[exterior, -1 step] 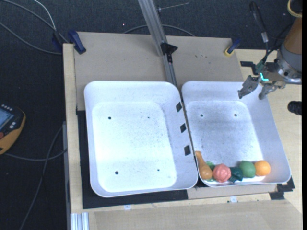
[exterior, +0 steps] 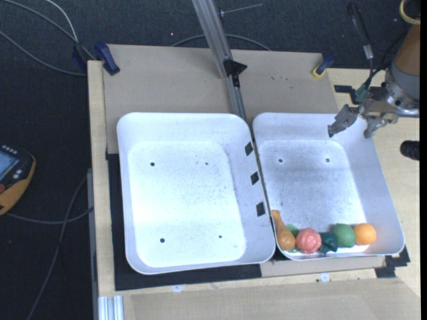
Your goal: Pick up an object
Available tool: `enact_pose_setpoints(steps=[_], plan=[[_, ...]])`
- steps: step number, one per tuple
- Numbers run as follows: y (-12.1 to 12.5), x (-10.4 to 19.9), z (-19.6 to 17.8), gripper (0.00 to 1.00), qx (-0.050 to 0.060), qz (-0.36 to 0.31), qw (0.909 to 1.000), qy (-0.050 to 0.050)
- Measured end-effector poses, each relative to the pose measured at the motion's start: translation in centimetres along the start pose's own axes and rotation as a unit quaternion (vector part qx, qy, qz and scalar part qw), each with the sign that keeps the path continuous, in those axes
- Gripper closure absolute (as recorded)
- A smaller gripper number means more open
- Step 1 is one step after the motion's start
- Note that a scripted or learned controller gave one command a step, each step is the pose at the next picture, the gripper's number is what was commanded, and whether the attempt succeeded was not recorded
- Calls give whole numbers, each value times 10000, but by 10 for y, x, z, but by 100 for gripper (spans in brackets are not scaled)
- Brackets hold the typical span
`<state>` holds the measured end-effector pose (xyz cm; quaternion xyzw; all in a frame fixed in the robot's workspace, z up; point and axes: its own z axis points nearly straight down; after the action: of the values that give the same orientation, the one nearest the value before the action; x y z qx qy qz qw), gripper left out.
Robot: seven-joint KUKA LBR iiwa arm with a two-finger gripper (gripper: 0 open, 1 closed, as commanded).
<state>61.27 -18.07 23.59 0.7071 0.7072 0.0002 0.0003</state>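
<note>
A: Objects (exterior: 325,237): you have about five, crowded along the near wall of the right bin (exterior: 373,179); one orange ball (exterior: 365,233), one green (exterior: 344,235), one pink (exterior: 307,240).

B: Gripper (exterior: 355,124)?

A: One, fingers spread, holding nothing, over that bin's far right corner.

Dark carpet-like floor (exterior: 40,199) all round the bench, w/ thin grey cables (exterior: 47,12) looping across it at upper left. Bench top is a pale wooden board (exterior: 167,79), black mat (exterior: 120,272) under the bins' area. Blue clamp (exterior: 107,59) grips the board's far left corner, a yellow-and-blue one (exterior: 324,65) at far right. Aluminium rail (exterior: 212,25) slants down from the top to mid-bench. Orange-and-black handheld unit (exterior: 12,175) lies on the floor at left. Light is even, no hard shadows.
</note>
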Motion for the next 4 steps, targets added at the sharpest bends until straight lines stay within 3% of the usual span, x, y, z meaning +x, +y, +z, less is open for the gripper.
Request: enact_pose_setpoints(steps=[2,3,4], plan=[[-9,5,87,0,21,-2,10000,6],[-13,0,148,0,27,2,10000,6],[-11,0,134,100,-6,-1,10000,-1]])
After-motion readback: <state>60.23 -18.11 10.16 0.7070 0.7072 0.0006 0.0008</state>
